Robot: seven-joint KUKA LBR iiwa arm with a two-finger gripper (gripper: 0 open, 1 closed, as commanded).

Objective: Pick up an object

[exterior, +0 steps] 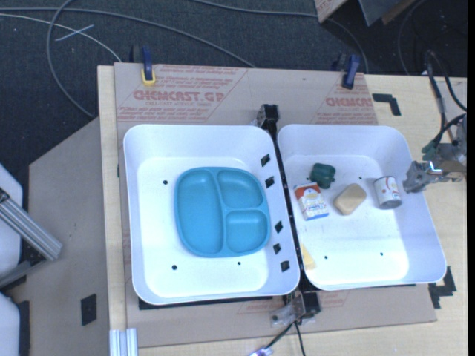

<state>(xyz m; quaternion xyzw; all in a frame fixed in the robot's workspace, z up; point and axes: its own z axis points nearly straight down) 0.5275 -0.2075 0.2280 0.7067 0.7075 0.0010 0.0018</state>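
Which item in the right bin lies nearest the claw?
The small silver can, right beside the claw; the tan block, carton and green piece lie farther left.

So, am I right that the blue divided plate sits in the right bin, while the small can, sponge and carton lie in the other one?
Not quite: the camera view shows the blue divided plate in the left bin; the small can, sponge and carton lie in the right bin.

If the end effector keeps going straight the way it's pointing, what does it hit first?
Most likely the small silver can, lying just ahead of the end effector in the right bin. Height is hard to judge from this slanted view, so it might pass above it.
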